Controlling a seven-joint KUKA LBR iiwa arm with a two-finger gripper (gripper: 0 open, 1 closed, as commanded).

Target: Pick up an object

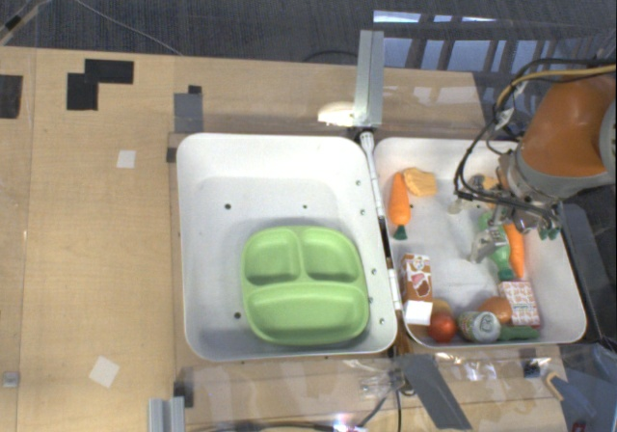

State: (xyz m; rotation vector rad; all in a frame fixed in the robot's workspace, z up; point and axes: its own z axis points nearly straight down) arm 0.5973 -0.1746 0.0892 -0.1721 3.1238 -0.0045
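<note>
- The likely target, a small carrot [518,252], lies in the right bin [439,228], near its right wall.
- The gripper [494,245] is low just beside it; open or closed, I cannot tell.
- Nothing looks lifted yet; grasping and raising remain.

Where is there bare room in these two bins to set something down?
Left bin: bare floor behind the green divided plate, up to the far wall, plus a strip along its left side. Right bin: a small bare patch mid-floor, between the carrot and the end effector. Its near end is crowded with toy food.
</note>
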